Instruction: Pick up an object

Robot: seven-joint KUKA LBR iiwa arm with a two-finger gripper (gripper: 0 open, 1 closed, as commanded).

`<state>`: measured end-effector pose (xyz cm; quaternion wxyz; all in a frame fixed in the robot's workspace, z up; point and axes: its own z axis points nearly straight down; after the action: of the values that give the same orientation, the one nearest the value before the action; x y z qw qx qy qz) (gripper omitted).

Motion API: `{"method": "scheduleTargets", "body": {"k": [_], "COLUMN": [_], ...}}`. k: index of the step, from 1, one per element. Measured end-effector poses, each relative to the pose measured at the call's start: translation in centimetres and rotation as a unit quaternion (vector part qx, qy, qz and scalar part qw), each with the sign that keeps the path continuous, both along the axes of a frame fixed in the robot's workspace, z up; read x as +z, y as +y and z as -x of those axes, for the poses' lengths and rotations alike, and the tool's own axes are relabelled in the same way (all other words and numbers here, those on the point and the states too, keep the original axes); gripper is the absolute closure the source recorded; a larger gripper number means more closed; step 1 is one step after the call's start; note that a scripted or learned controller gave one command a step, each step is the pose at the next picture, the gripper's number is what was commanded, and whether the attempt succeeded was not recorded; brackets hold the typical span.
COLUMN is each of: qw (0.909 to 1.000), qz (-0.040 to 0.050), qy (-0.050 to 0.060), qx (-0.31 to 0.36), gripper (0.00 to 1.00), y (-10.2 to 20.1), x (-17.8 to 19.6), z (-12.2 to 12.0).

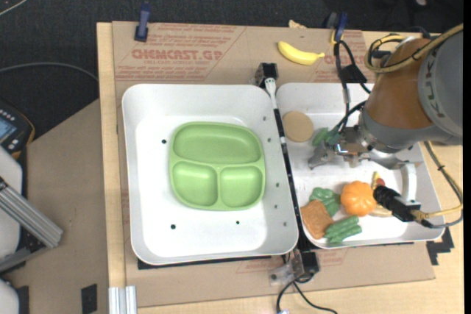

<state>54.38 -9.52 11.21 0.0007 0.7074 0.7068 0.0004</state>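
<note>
Hovering low in the right bin (423, 158), the gripper (324, 149) touches a green object (321, 137) (whether it grips: cannot tell)

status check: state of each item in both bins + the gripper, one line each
Green tray: flat in left bin, compartments up.
Tan disc: lying in right bin.
Orange pumpkin: resting in right bin.
Green veg: lying at right bin's front edge.
Banana: outside the bins, on the board.
Gripper: low in right bin.
</note>
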Motion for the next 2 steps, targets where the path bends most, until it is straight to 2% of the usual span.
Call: {"method": "scheduleTargets", "body": {"k": [1, 2], "qw": [1.0, 0.9999], "qz": [0.0015, 0.0017], "qy": [-0.009, -0.01], "qx": [0.0, 0.001], "gripper": [0.0, 0.0], "y": [-0.7, -1.3], "x": [16.8, 33.5], "z": [2.9, 5.2]}}
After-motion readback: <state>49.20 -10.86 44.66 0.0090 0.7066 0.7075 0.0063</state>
